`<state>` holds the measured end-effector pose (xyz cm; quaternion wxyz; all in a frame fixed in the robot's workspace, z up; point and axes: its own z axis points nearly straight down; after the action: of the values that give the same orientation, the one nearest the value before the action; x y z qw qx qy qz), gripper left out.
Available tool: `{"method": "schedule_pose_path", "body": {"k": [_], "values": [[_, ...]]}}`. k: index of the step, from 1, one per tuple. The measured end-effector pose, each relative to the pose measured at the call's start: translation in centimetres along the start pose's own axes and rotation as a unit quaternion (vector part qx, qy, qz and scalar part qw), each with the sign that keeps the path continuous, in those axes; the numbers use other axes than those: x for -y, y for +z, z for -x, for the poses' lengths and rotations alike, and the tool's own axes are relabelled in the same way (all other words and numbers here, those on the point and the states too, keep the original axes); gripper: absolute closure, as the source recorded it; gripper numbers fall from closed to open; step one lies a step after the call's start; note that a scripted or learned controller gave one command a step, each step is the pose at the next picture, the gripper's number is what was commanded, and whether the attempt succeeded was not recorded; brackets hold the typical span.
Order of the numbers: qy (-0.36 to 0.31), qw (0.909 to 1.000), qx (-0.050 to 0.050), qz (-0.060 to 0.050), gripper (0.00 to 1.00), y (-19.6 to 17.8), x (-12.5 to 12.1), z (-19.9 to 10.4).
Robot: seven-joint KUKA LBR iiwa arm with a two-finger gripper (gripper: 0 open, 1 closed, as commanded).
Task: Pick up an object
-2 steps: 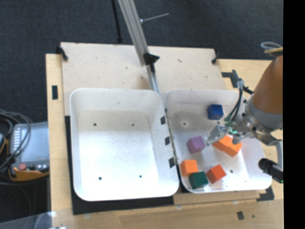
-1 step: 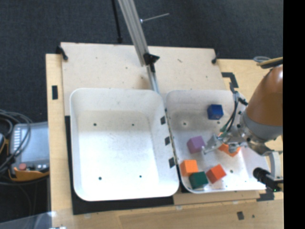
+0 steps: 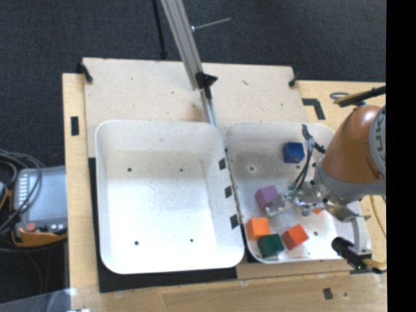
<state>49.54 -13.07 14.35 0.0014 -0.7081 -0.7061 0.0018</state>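
Observation:
The right bin [image 3: 260, 129] holds several cubes. A blue cube [image 3: 293, 152] lies toward its back, a purple cube [image 3: 266, 195] sits in the middle, and an orange cube [image 3: 259, 227], a green cube [image 3: 271, 245] and a red-orange cube [image 3: 295, 236] cluster at the front. My gripper [image 3: 284, 206] is low in this bin, just right of the purple cube and close against it. The orange-banded arm [image 3: 354, 151] hides part of the bin's right side. Nothing is visibly held.
The left bin [image 3: 162, 126] lies beside the right one, with a divider edge [image 3: 229, 181] between them. A slanted aluminium pole [image 3: 185, 38] rises from the back of the bench. A handheld device [image 3: 39, 207] and cables sit off the bench's left.

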Motion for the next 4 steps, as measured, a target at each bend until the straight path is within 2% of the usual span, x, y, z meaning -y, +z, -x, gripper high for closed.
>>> {"method": "schedule_pose_path", "body": {"k": [1, 2, 3, 4], "values": [[0.000, 1.0000, 0.003, 0.006, 0.00, 4.6, -0.2, 0.3], [0.004, 0.9999, 0.002, 0.009, 1.00, 3.4, -0.4, 0.3], [-0.002, 1.0000, 0.000, 0.005, 1.00, -0.9, -0.8, 0.6], [-0.003, 1.0000, 0.001, 0.006, 1.00, -5.4, -1.4, 0.8]]}}
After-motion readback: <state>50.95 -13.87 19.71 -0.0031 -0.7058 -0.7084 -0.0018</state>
